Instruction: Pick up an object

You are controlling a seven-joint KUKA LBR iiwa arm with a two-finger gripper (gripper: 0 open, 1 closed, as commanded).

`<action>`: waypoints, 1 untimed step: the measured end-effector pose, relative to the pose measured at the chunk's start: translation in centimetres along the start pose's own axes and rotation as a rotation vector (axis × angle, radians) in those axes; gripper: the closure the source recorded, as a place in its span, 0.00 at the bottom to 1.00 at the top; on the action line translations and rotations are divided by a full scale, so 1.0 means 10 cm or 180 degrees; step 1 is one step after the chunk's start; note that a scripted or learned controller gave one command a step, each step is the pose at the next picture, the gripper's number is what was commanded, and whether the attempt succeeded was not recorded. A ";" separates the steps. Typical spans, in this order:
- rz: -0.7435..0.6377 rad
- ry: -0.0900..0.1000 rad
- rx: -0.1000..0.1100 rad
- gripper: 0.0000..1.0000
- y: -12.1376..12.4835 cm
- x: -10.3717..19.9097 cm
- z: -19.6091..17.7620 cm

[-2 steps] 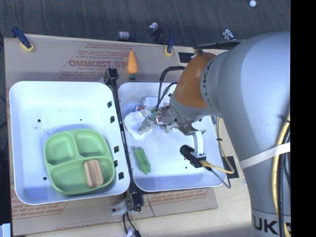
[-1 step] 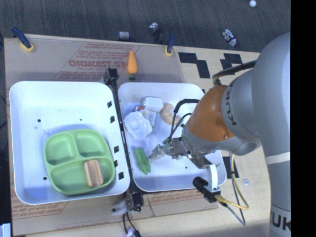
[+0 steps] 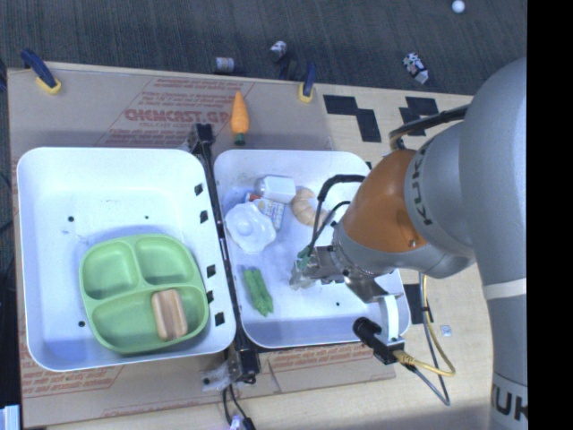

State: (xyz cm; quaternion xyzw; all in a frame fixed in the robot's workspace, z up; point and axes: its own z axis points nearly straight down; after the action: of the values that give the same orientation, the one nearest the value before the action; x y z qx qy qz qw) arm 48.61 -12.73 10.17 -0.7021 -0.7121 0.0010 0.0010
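The gripper is down in the right bin, beside a green pod; I cannot tell whether it grips anything. A clear plastic piece, white block and tan lump lie behind. Red "CHEMCAST" lettering marks the table's cardboard. "KU" shows on the arm.

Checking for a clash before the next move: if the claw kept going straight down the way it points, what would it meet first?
Probably the bare white floor of the right bin, just right of the green bean pod. The claw hangs there; depth is unclear.
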 end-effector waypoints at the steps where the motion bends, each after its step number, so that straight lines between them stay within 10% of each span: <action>1: 0.0029 -0.0004 -0.0014 1.00 -0.10 -0.55 -0.93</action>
State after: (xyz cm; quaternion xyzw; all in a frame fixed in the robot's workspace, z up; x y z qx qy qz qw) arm 47.74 -18.20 19.45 -0.7054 -0.7088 -0.0002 -0.0010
